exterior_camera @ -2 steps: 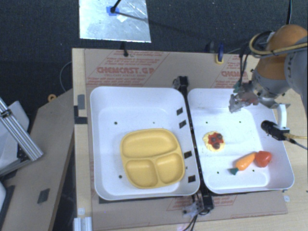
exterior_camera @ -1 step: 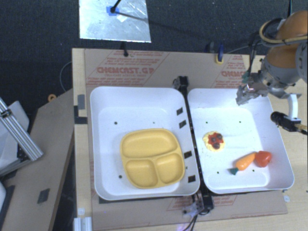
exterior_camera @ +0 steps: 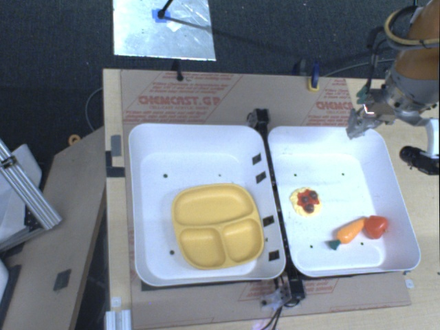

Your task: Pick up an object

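We see two white bins side by side on the bench. The left bin (exterior_camera: 148, 157) has a yellow tray (exterior_camera: 216, 224) with three parts lying flat in it. The right bin (exterior_camera: 385, 163) has the small things we could pick up. A toy carrot (exterior_camera: 348, 232) lies near the front right of that bin. Its long side runs at a slant, with the green tip pointing near and left and the fat end pointing far and right. The fat end touches a red tomato (exterior_camera: 375, 226). A little round yellow thing with red dots (exterior_camera: 306, 201) lies apart, closer to the middle wall. Our gripper (exterior_camera: 357, 124) hangs over the far right corner of the right bin, well apart from the toys. We think it waits high so it can come down on one. We cannot tell how it is set.
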